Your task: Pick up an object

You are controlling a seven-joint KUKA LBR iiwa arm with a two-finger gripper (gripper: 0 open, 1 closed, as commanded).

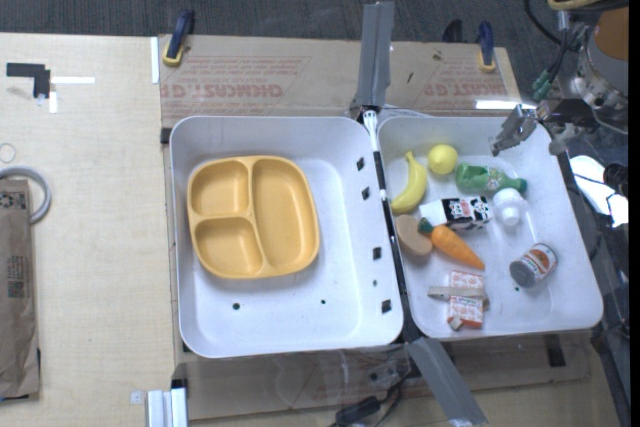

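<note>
nothing grasped yet: the gripper point(512, 130) hangs at the right bin's point(585, 310) far edge, grip state unclear; next it must drop onto the green bottle point(487, 179).

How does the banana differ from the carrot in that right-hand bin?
The banana is yellow and curved; the carrot is orange, straight and tapered, with a green end. The banana lies near the bin's left wall, running up and down the picture; the carrot lies slantwise nearer the middle. Both lie flat in the right bin.
</note>
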